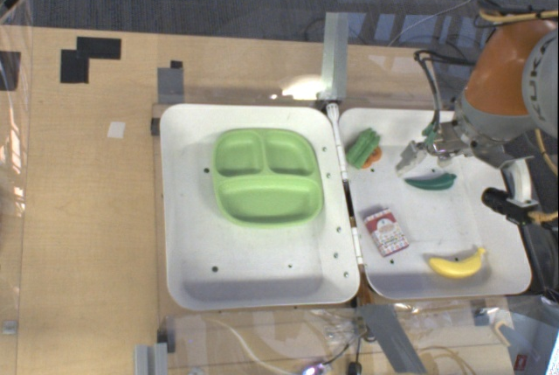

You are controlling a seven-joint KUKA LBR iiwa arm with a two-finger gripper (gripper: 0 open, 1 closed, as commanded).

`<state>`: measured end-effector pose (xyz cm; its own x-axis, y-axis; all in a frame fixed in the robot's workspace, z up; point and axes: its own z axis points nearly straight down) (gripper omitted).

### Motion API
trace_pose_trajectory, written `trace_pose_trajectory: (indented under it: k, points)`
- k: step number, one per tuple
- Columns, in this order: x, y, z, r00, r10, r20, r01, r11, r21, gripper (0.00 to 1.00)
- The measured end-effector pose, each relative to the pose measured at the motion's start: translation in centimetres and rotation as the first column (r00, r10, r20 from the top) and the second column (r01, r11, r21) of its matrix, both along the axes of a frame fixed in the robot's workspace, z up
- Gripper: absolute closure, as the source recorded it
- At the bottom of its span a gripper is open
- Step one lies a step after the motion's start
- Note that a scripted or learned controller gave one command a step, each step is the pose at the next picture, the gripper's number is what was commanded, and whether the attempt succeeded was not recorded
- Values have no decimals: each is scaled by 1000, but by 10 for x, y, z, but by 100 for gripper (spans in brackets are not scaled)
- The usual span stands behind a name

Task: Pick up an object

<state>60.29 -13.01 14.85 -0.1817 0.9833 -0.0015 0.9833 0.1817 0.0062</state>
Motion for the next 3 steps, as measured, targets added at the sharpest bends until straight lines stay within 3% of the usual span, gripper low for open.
trace_pose_trajectory:
  k: [1, 2, 3]
  points:
    - [-115, 21, 20, 996, 85, -2, -85, 996, 0, 0]
    - [-109, 40, -49, 953, 303, -3, -303, 953, 0, 0]
    - [-108, 40, -38, 953, 302, 2, -302, 953, -1, 100]
